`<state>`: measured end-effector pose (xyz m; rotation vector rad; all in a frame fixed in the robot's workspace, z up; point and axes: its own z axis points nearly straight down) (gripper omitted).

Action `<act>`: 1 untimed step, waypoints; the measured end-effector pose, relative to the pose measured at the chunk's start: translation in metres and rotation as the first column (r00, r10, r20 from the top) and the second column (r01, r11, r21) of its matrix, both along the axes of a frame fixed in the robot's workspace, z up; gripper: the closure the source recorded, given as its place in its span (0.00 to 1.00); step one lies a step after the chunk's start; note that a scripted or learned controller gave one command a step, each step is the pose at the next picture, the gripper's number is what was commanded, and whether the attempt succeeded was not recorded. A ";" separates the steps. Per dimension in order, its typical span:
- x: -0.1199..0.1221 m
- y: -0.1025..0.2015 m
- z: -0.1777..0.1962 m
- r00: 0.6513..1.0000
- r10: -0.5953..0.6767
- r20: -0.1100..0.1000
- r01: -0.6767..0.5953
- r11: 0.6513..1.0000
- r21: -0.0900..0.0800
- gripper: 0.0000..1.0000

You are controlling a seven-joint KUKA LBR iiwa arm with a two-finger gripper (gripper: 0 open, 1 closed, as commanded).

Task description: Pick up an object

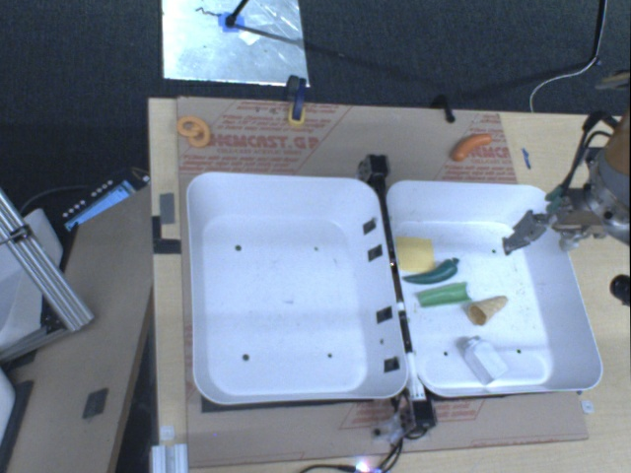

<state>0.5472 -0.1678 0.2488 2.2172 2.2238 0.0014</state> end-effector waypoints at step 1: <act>-0.034 0.010 -0.155 1.000 -0.002 -0.013 0.002 1.000 0.004 0.00</act>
